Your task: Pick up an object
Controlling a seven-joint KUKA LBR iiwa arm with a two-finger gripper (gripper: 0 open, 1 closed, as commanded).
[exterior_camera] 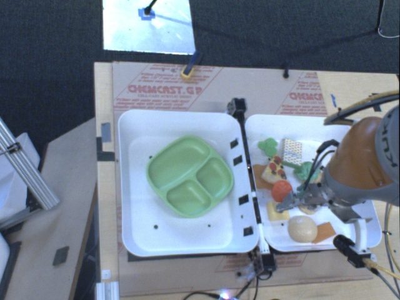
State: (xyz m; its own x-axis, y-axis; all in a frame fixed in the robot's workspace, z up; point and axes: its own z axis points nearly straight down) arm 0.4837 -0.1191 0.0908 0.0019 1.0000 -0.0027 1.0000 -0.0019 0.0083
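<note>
Gripper [289,203] sits low in the right bin [369,230], its dark fingers reaching toward nine o'clock from the grey wrist; how far apart they stand cannot be told, since they blur into the clutter beneath, and nothing shows plainly between them. Touching or just beside the tips, at about eleven o'clock, lies one red tomato [282,189], round and glossy. At five o'clock from the tips rests one pale beige egg-shaped piece [302,228], smooth and rounded, with one flat orange wedge [324,232] against its three o'clock side. One yellow slab [275,214] peeks out under the fingers. Farther toward twelve o'clock come one pizza slice [272,170] with red dots, one white checked waffle-like block [292,149], one green leafy piece [268,146] at the bin's upper left, and one green item [305,170] partly hidden beside the arm's cables. Orange band [359,152] of the arm covers the bin's three o'clock side.

At nine o'clock, across the divider, the left bin [140,230] holds one light green tray [190,175] with three compartments, lying tilted near the centre. Two white bins in all stand side by side on the bench [162,86].
</note>
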